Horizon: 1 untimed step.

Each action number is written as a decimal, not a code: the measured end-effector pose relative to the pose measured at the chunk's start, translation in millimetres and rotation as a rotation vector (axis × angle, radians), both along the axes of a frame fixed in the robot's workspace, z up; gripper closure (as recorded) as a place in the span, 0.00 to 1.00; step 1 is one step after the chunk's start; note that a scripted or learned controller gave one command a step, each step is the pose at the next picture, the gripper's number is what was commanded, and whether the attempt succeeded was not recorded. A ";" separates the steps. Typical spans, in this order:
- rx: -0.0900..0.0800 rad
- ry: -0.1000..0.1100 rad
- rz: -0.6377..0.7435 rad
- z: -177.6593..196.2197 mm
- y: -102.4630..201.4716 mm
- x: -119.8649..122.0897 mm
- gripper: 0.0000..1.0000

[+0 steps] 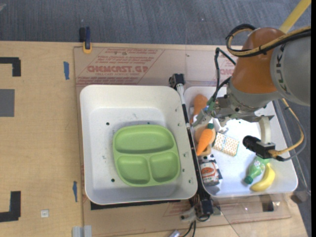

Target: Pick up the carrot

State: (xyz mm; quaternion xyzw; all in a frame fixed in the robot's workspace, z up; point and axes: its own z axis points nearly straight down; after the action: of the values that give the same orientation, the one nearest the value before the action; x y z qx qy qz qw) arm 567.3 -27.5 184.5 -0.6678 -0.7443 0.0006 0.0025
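The carrot (203, 140), orange with a green stub at its top end, lies in the right bin (286, 179) close to that bin's left wall, pointing down and to the left. My gripper (213, 116) hangs from the grey and orange arm directly over the carrot's green end, very near it. The wrist hides the gripper's tips, and I cannot make out any contact with the carrot.
Around the carrot lie a rounded orange item (199, 103) behind it, a patterned cracker packet (226, 144) to its right and a small can (209, 172) in front. A green bottle (254, 171) and a banana (264, 179) sit at front right. The left bin (94, 107) holds a green divided plate (146, 154).
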 end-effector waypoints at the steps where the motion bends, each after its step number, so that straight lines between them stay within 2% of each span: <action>1: -0.001 0.006 -0.173 -0.7 7.3 -36.7 0.00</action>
State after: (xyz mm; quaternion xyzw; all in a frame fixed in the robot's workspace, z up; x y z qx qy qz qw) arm 530.6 -20.2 183.8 -0.7296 -0.6838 0.0026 0.0045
